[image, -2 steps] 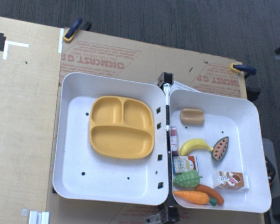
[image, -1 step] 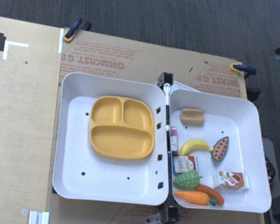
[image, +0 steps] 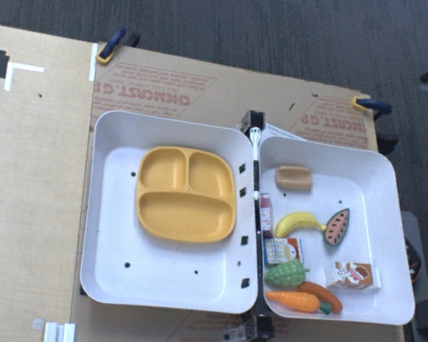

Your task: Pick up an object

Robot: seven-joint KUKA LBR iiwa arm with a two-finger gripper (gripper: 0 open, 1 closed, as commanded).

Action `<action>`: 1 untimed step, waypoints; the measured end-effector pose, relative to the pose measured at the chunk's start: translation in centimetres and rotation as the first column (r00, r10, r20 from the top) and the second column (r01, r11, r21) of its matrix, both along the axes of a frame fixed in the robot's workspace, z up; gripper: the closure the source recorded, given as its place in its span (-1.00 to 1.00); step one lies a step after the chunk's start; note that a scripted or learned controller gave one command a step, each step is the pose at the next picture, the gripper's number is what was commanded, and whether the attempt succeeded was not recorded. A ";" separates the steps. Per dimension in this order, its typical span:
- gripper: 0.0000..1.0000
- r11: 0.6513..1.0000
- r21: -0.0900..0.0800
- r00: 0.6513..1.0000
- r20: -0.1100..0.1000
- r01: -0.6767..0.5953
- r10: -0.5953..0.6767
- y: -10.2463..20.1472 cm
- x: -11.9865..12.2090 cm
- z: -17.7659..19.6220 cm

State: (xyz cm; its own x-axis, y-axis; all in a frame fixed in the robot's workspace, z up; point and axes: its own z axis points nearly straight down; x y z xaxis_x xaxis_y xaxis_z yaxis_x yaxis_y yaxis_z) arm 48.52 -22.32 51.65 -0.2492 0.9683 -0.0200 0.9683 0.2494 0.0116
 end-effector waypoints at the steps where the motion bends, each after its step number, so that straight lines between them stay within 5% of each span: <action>1: 1.00 0.859 0.016 0.859 -0.016 0.511 -0.511 1.4 -0.7 -27.7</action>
